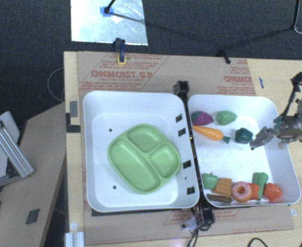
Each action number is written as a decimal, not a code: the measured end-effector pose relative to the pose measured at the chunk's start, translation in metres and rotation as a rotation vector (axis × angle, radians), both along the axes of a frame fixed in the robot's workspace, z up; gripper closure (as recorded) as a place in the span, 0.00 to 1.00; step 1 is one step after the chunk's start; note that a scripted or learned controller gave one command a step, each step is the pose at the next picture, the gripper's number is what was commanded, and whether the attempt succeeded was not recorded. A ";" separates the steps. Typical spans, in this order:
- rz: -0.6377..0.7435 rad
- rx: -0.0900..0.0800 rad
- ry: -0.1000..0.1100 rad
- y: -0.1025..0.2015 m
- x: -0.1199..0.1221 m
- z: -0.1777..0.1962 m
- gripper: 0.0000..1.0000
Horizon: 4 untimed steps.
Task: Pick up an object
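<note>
Up on the bench (156, 68), brown paper with red writing covers the top, and two white bins sit on it side by side. All around the bench is a dark floor (27, 35), and a shiny silver sheet (108, 14) lies on it behind the bench. Some metal rails (4, 148) lean at the left side.

The left bin (97, 138) holds a green plate (143, 158) with three parts. The right bin (280, 158) holds toy food. Near its back wall sit a purple toy (202, 118) and a light green toy (225, 118). Just in front of them lies an orange carrot (208, 133), and near the carrot's tip sits a dark green toy (244, 135). Along the front wall is a row: a green piece (210, 180), a waffle (223, 187), a pink donut (241, 191), two green sticks (259, 179) and a red toy (272, 191).

The gripper (258, 140) hangs over the right bin, just beside the dark green toy. No toy sits between its fingers. I cannot tell if the fingers are spread or closed.
</note>
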<state>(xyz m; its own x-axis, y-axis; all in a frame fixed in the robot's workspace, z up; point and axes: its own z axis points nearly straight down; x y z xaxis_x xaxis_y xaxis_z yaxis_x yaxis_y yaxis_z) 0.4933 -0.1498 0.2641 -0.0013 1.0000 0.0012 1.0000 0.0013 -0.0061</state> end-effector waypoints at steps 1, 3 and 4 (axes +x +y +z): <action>0.002 -0.002 -0.008 0.000 0.002 0.004 0.00; 0.001 0.001 -0.003 0.008 0.005 -0.084 0.00; 0.000 0.000 -0.003 0.008 0.015 -0.137 0.00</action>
<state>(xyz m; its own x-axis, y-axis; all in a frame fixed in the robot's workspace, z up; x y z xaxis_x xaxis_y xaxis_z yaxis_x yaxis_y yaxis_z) 0.5081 -0.1421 0.1272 -0.0013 1.0000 0.0015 1.0000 0.0013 -0.0034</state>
